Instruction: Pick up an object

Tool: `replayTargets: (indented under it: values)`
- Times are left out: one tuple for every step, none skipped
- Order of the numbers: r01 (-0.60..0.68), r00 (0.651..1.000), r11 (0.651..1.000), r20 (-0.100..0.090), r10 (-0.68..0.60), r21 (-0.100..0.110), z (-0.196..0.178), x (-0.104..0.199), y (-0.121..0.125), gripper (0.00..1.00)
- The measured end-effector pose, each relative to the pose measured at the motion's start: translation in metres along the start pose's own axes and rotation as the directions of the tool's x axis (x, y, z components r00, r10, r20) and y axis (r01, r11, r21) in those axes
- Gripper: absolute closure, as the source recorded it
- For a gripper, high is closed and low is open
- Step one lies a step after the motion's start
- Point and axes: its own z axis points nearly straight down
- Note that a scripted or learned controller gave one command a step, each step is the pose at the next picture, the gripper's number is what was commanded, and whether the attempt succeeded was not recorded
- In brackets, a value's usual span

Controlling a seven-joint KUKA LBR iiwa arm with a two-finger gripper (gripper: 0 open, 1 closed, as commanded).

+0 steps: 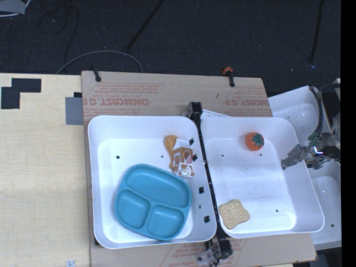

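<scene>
Claw (291, 161) sits at the right rim of the right bin (261, 227), low over the bin's edge, with grey arm parts trailing off to the right behind it. Whether it is open or closed cannot be told from this view, and nothing is seen gripped in it.

By that reading the task has hardly begun: no object is lifted, and every candidate lies in a bin. Nearest to the claw is the tomato (255, 141), a small red-orange ball with a green top, resting on the floor of the right bin toward its far side, apart from the walls. Next is the toast (233, 213), a flat tan slice lying in the near left corner of the same bin, close beside the divider where the two bins meet.

In the left bin (103, 149) lies a blue tray (153, 201) with three compartments, taking up much of the floor. Beyond its far right corner are a small printed packet (182, 162) and, touching it, an orange-brown piece (171, 143) whose kind is unclear.

What is left is all of it: move over one object, descend, close on it, and lift. The tomato looks the shortest reach, though it may roll.
</scene>
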Motion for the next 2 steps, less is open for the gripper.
replayTargets:
  values:
    - [0.003,1.000,1.000,0.004,-0.003,-0.013,-0.007,0.000,0.002,0.00]
    - [0.004,1.000,1.000,0.001,-0.004,-0.007,0.041,0.003,0.010,0.00]
